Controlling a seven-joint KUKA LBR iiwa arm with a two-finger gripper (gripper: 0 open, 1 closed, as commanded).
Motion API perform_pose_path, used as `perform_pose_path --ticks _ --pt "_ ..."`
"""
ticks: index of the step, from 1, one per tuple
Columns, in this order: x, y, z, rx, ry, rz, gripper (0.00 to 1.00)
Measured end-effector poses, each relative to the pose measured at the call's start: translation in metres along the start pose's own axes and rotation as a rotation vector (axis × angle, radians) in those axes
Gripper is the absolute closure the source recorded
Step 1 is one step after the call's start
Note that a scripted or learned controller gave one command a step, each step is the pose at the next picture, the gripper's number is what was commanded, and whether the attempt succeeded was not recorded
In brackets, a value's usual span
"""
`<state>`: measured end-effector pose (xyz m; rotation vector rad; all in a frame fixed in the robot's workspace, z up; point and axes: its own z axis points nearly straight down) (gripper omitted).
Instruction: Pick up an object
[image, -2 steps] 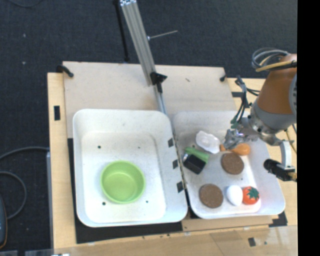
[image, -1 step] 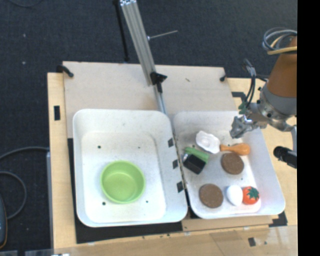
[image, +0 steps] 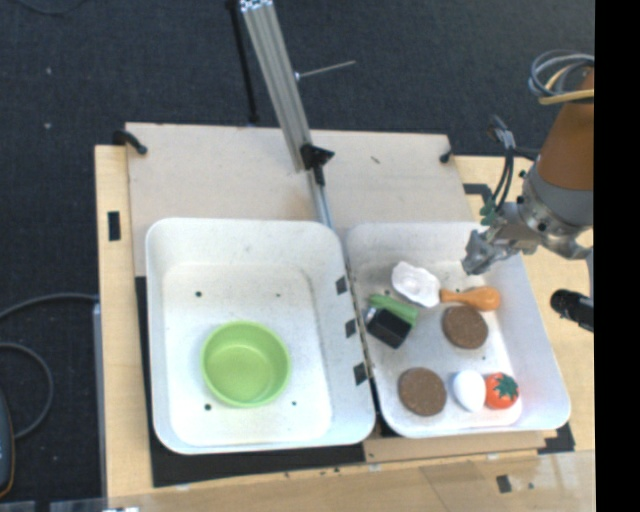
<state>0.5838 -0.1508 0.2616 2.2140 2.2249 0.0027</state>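
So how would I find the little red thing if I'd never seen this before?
Look in the right bin, the one full of small things, not the one with the green bowl. Go to its near right corner. There a red tomato toy with a green top sits beside a white egg shape, the only red thing there.

Bright, even overhead light; a soft, low-detail picture.

The two white bins (image: 250, 250) are lit flatly and nearly wash out, so their rims read faintly against the pale bench (image: 220, 170). Shadows are short and weak: a thin dark line under the bins' near edges and a soft shade inside the green bowl (image: 246, 363). The dark floor (image: 100, 60) is grainy. Small items in the right bin have fuzzy edges, and the arm (image: 568, 160) at far right is slightly blurred.
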Motion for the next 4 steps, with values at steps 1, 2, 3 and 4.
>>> perform_pose_path --ticks 1,2,3,4 --pt "0.061 0.008 0.006 0.002 0.002 -0.003 1.00" --pt "0.114 0.001 0.013 0.003 0.002 -0.002 1.00" --pt "0.163 0.005 0.024 0.005 0.001 -0.001 1.00" --pt "0.212 0.015 0.030 0.003 0.001 0.003 1.00"
